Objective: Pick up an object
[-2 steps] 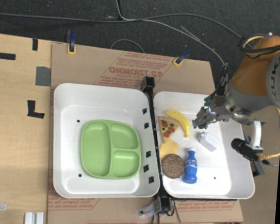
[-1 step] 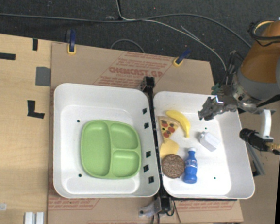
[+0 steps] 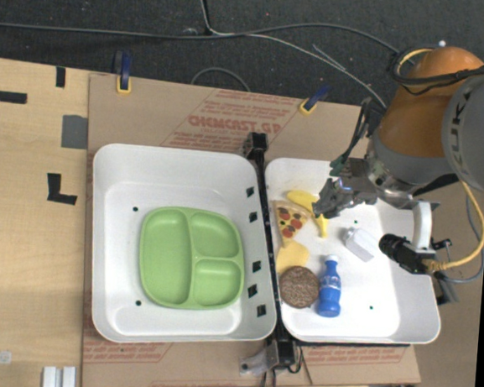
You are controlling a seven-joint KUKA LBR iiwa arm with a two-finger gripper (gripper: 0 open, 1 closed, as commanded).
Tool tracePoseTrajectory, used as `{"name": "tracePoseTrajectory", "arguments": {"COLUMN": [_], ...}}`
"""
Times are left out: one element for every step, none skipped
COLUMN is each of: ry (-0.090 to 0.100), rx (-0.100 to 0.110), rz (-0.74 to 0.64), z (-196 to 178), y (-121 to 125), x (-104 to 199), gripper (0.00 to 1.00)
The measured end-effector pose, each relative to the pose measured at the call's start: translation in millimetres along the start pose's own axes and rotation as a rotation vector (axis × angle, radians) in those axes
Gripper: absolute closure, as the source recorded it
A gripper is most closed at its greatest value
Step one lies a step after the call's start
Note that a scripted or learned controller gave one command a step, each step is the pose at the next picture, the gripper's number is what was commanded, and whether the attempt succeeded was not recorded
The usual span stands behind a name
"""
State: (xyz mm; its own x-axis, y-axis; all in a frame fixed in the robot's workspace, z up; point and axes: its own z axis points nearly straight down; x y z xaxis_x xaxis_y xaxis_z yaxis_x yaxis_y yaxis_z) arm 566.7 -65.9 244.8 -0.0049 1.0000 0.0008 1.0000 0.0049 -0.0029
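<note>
A: We log the arm (image 3: 434,113) coming in from the right, its orange band at the far right corner. The gripper (image 3: 330,200) hangs over the far left part of the right bin (image 3: 382,327), its dark fingers merging into one blurred mass, so we cannot tell whether they are spread or pressed together.

B: Anything under it?

A: A yellow banana (image 3: 306,206) lies just beside the fingertips, and part of it is covered by the gripper. We see nothing between the fingers. Near the banana, toward the left wall, sits a pizza slice toy (image 3: 289,222).

B: The other candidates?

A: A yellow block (image 3: 294,256) touches a brown round cookie (image 3: 299,287) on the near side; a blue bottle (image 3: 330,289) lies just beside the cookie to the right. A small white piece (image 3: 359,242) rests near the bin's middle, probably a wrapper or block, too pale against the white to name.

B: Left bin?

A: The left bin (image 3: 117,177) holds a green divided plate (image 3: 192,256), well apart from the gripper. A black fitting on the arm (image 3: 405,252) overlaps the right bin's right rim and hides it there.
</note>
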Motion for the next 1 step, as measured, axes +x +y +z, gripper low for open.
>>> {"name": "tracePoseTrajectory", "arguments": {"ry": [0.000], "rx": [0.001], "rz": [0.000], "z": [14.1], "y": [-15.0], "x": [44.8], "gripper": [1.00]}}
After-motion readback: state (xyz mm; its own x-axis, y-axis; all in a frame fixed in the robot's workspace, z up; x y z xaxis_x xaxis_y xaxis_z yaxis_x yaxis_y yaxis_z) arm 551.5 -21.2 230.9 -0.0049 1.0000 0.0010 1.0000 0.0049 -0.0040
